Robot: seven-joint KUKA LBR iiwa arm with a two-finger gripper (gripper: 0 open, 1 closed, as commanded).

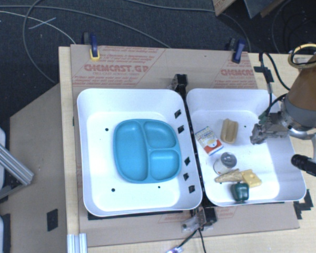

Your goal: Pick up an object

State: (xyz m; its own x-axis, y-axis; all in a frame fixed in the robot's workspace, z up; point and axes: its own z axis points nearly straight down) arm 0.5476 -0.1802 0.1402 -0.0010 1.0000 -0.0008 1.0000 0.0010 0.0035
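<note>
The right bin [263, 101] holds several small objects. A tan block [229, 130] lies near its middle, with a small white, red and blue carton [208, 140] to its left. Below them sit a grey round piece [228, 159], a yellow and tan piece [243, 176] and a dark green object [240, 192] at the front. My gripper [259, 133] hangs over the right part of this bin, to the right of the tan block, with nothing seen between its fingers. The arm's orange band [310, 88] rises behind it.
The left bin [89, 141] carries a blue divided plate [147, 151]. Black clips [181, 141] line the seam between the two bins. Clamps [94, 49] hold the bench board at the back. Cables run over the dark floor behind.
</note>
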